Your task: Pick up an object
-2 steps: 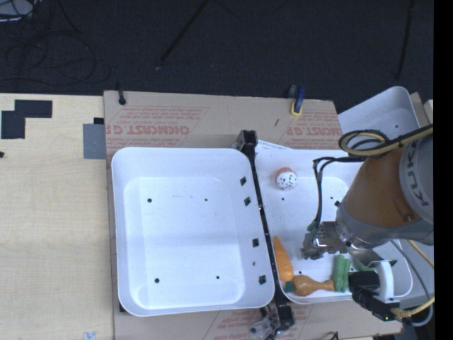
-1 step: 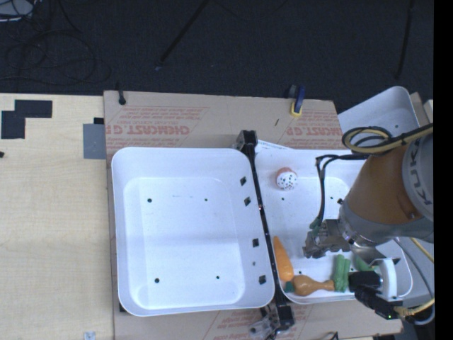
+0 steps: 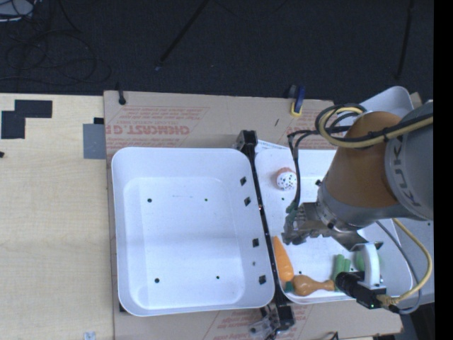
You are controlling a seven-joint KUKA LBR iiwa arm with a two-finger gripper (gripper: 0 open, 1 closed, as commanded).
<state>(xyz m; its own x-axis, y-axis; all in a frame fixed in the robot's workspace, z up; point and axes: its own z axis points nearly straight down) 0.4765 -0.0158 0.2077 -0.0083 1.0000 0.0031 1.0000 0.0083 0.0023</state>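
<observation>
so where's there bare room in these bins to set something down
The left bin has a wide bare floor between all four walls. The right bin is crowded: the gripper, a carrot and a gourd-shaped toy near the front, a spotted ball behind.

smooth glossy white plastic bins point(image 3: 184, 163) on matt brown cardboard point(image 3: 177, 119), pale wood-look bench point(image 3: 49, 218), shiny orange arm band point(image 3: 361, 165).

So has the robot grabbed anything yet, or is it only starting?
Not yet, it seems. Done: the arm has reached over the right bin, and the gripper sits low inside it. In hand: nothing I can see. It hangs just above the orange carrot. The small spotted ball and the green thing lie loose too. Left: grip one and lift it.
</observation>
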